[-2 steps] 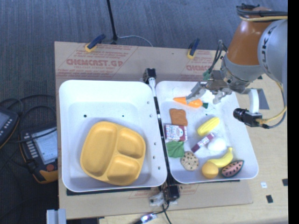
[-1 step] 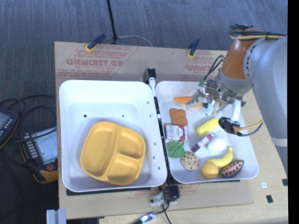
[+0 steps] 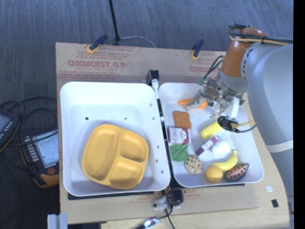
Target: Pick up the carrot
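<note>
Hovering my gripper [image 3: 204,98] over the carrot [image 3: 190,102] in the right bin [image 3: 255,173]; grip state unclear from here.

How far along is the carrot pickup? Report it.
Done: the end effector has reached the back of the right white bin, right at the small orange carrot. In hand: a grasp attempt there; grip cannot be confirmed. Left: the carrot lies on the bin floor, so lifting remains.

End effector [image 3: 206,98] over carrot [image 3: 187,101]
</note>
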{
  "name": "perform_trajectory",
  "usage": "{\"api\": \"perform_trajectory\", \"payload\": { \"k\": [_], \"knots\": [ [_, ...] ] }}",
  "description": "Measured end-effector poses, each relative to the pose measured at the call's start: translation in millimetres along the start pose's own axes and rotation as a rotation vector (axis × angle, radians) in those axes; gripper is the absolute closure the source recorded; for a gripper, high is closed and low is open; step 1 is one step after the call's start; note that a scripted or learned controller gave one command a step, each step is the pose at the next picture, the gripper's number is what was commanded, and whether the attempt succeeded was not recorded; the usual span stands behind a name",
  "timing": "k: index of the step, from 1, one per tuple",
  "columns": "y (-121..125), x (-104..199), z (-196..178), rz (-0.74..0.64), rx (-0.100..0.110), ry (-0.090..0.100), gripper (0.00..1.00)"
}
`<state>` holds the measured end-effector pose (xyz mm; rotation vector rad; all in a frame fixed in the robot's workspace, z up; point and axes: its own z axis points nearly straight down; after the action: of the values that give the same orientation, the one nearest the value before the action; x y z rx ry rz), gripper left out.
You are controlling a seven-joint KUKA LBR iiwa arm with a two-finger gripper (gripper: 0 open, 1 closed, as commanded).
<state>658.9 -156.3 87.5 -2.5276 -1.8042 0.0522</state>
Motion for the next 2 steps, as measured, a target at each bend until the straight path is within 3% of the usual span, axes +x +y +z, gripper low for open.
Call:
{"api": "perform_trajectory", "payload": {
  "k": [1, 2],
  "knots": [
    [3, 1, -13, 0.001, -0.021, -0.005, 1.0],
    [-70, -11, -1, -0.284, -0.067, -0.003, 1.0]
  ]
}}
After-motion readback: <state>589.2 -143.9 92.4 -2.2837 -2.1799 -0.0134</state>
